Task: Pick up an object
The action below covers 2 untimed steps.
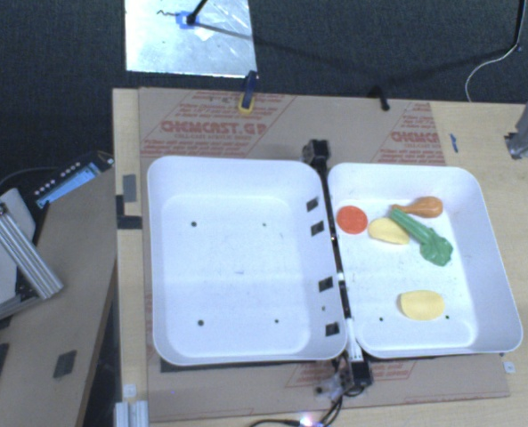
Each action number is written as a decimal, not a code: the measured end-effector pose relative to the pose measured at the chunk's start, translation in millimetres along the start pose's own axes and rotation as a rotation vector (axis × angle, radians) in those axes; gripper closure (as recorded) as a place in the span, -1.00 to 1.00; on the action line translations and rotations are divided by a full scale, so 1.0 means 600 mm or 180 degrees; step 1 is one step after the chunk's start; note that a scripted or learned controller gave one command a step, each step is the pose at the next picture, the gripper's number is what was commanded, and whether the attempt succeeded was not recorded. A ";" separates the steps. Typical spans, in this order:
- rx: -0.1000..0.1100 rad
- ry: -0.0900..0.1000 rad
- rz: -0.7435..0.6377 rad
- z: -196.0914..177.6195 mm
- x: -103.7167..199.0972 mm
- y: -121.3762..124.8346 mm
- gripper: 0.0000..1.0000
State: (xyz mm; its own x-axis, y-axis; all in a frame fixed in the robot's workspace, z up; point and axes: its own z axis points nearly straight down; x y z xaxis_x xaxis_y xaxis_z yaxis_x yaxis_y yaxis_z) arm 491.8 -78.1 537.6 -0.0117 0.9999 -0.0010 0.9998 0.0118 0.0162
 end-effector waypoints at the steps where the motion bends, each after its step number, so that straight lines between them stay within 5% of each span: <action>1: 0.0037 -0.0004 0.0042 0.003 -0.064 -0.010 1.00; 2: 0.0040 -0.0007 0.0047 0.004 -0.150 -0.011 1.00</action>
